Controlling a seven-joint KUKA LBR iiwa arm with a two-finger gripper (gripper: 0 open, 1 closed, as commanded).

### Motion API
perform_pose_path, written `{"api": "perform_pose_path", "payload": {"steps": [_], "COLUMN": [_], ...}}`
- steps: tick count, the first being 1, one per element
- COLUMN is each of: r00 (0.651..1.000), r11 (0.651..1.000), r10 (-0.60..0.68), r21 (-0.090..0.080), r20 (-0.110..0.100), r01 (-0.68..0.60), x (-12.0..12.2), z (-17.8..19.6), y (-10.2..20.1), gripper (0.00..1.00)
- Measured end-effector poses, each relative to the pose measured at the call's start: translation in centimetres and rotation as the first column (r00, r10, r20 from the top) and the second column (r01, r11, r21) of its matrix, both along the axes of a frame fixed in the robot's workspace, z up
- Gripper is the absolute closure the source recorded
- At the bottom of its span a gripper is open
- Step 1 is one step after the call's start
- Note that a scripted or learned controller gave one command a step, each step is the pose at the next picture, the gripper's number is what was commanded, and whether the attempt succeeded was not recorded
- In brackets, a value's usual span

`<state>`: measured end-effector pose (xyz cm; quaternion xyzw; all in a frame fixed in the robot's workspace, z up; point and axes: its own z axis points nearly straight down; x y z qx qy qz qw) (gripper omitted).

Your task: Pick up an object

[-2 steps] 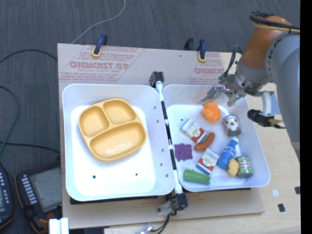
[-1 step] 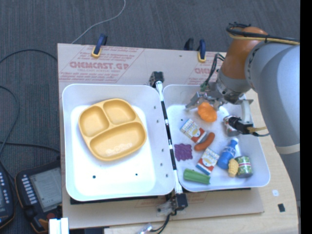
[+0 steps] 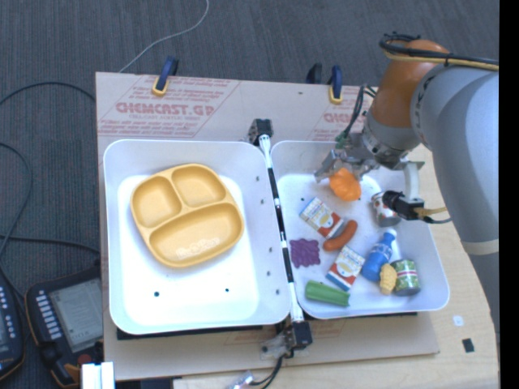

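In the upper part of the right bin (image 3: 442,294), the pincer (image 3: 350,162) hangs just over an orange toy (image 3: 346,185), its metal fingers spread on either side and not clamped; the toy sits below them, seemingly on the bin floor. The risk, as I judge it, is a glancing close: the rounded toy could squirt sideways toward the small carton (image 3: 318,215) and sausage (image 3: 341,234) just below it, leaving the fingers shutting on air.

Left bin (image 3: 122,298) holds a divided plate (image 3: 188,214). Right bin (image 3: 434,286) holds several small items, gripper (image 3: 347,165) above its rear.
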<state>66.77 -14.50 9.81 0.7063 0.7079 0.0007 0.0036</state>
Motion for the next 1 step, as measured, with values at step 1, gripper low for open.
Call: {"api": "perform_pose_path", "payload": {"steps": [1], "r00": [1.000], "r11": [1.000], "r10": [0.000], "r21": [0.004], "r20": [-0.005], "r01": [0.000], "x": [-5.16], "z": [8.70], "y": [6.70], "gripper": [1.00]}}
